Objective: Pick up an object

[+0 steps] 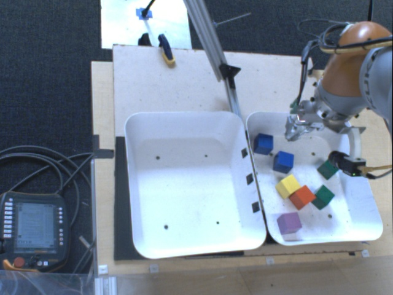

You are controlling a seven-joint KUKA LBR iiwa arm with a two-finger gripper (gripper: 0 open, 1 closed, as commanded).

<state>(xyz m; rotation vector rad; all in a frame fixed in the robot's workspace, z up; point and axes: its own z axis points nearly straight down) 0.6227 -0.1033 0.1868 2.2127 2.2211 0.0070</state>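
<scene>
The jaws (297,129) hung over the right white plastic bin (362,217); I couldn't tell their state. Two blue wooden cubes (264,144) sat just below-left, apart from them.

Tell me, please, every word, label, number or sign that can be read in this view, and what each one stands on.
No text can be read anywhere in this view.
Teach pendant: its screen and buttons show marks, too small and blurred to read.
Coloured blocks, such as the yellow block and the purple block: plain faces, no lettering.
Both white bins, as at the left bin: only dark dots, no writing.
</scene>
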